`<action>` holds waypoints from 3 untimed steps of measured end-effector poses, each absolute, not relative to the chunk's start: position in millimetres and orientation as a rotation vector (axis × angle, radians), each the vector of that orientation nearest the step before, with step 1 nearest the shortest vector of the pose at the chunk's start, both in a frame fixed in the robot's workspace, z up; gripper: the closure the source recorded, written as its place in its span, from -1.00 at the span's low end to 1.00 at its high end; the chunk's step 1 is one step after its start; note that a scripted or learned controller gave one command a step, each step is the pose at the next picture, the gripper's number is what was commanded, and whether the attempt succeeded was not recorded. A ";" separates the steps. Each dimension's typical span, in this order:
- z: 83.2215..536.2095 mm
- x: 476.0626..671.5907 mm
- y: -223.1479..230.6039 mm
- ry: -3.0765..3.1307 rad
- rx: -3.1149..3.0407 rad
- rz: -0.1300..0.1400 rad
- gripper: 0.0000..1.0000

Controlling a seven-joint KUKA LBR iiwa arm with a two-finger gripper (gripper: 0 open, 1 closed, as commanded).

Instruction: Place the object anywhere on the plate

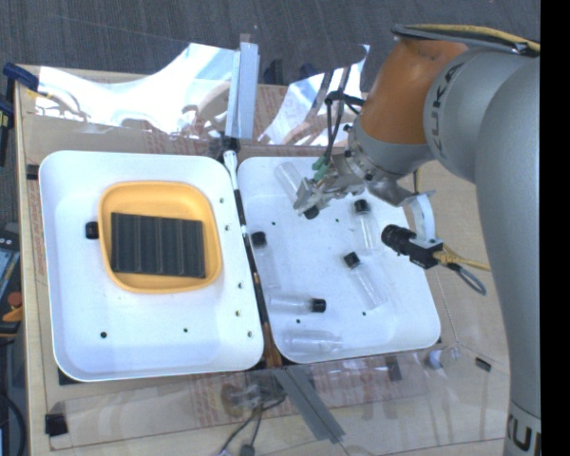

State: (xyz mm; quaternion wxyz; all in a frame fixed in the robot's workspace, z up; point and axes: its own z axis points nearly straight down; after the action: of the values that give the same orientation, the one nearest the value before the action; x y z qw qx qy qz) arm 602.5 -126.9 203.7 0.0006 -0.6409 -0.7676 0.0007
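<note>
The left bin point(62, 283) holds a yellow plate point(157, 200) with rounded corners, set toward the bin's upper middle. A dark ribbed rectangular insert point(159, 244) covers most of the plate's centre. 1 small black piece point(91, 229) lies on the bin floor just beside the plate's left edge, not on it.

Between the 2 bins runs a narrow divider point(247, 264), and a small black cap point(257, 238) sits on the right bin's floor close to that divider.

The right bin point(294, 340) carries several clear plastic vials with black caps, scattered well apart. 1 vial point(300, 304) lies near the bin's lower middle with its black cap pointing right. Another vial point(360, 270) lies tilted at the bin's centre right, its cap at the upper end. A 3rd vial point(362, 215) lies higher up, just below the wrist. A clear vial point(289, 177) lies near the bin's upper left part.

The gripper point(310, 204) hangs low over the upper middle of the right bin, its dark tip close to the bin floor, well apart from the plate. Whether it is released or clenched, I cannot tell, and no vial is seen in it. The grey arm point(494, 160) with its orange band point(408, 79) reaches in from the right.
</note>
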 end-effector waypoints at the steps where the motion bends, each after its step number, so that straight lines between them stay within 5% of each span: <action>1: 197.0 615.0 -106.9 -2.576 -1.801 0.000 1.00; 2: 191.8 619.9 -18.5 -2.708 -1.584 0.003 1.00; 3: 191.9 619.9 -19.2 -2.708 -1.585 0.004 -1.00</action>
State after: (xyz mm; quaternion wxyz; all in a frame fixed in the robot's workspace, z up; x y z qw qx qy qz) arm 619.9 -19.2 191.9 0.0018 -0.5052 -0.8630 0.0011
